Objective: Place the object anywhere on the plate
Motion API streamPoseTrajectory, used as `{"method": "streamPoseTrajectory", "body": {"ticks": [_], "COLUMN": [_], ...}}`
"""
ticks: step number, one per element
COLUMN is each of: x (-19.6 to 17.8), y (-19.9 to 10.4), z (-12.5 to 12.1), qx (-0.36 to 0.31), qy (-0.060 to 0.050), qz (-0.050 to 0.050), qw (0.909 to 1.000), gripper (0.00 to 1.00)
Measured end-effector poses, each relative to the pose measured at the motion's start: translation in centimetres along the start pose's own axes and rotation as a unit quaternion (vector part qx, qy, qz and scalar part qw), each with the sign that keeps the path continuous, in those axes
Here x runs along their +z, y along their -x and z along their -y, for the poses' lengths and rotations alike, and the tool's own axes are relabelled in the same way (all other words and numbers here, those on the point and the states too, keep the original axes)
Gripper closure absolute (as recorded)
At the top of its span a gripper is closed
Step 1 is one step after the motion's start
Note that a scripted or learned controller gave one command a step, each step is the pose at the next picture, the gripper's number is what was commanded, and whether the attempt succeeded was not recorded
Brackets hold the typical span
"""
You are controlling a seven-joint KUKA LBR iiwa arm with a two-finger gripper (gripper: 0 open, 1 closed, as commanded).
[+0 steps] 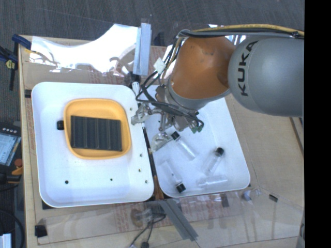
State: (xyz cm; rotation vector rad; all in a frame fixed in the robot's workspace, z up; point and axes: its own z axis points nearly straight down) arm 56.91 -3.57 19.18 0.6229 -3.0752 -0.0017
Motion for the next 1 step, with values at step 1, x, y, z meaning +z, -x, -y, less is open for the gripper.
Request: {"method": "streamPoseTrajectory", "body": {"ticks": [1], "x": [-2.39], "y": [1.09], "z": [-0.67], "qx": [-0.074], "qy": [-0.001], "qz": [0.003], "qw": [0.9973], "gripper": [0.00]}}
